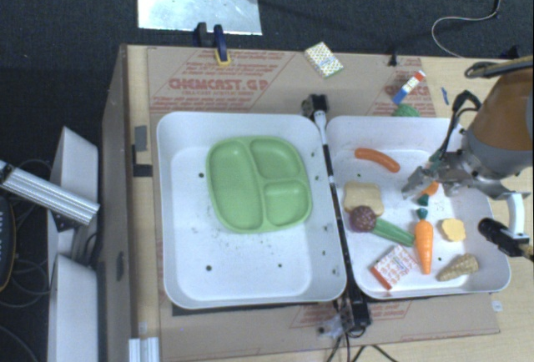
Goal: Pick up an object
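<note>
Nearest the camera, along the front wall of the right bin, lie a toy corn cob and a red-and-white packet. Largest of all is the left bin, which bears a green three-compartment plate set near its middle. The right bin serves as the picking stock, so its toys lie loosely scattered: an orange carrot, a green-stalked radish touching a tan bread slice, a sausage and a small yellow piece. Entering from the right, the arm hangs its gripper low over the bin's middle, just above the carrot's top and a small dark green item. Whether the gripper is parted or closed cannot be told; nothing is visibly held. Judged from the pose, a descent toward that cluster is under way, with no pick achieved.
</note>
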Controlling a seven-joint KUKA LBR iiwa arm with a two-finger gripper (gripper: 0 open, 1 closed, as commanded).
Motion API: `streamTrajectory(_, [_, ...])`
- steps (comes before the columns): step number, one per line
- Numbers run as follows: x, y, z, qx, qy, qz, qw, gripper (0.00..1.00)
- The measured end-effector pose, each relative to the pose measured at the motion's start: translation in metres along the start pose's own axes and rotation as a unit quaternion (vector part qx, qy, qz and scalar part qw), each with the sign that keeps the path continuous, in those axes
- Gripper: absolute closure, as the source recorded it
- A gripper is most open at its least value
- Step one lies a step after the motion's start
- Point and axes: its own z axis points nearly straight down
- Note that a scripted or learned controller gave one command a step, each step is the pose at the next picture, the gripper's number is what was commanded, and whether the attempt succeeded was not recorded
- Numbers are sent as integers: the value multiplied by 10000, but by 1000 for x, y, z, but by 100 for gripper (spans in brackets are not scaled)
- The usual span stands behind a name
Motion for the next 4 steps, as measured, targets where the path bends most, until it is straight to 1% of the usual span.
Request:
streamTrajectory(1, [0,1,-11,-10,0,-7,10000,100])
streamTrajectory(2, [0,1,-11,-11,0,-7,10000,0])
streamTrajectory(3, [5,77,42,27,9,-2,10000,0])
streamTrajectory(4, [14,104,43,117,12,-12,9999,0])
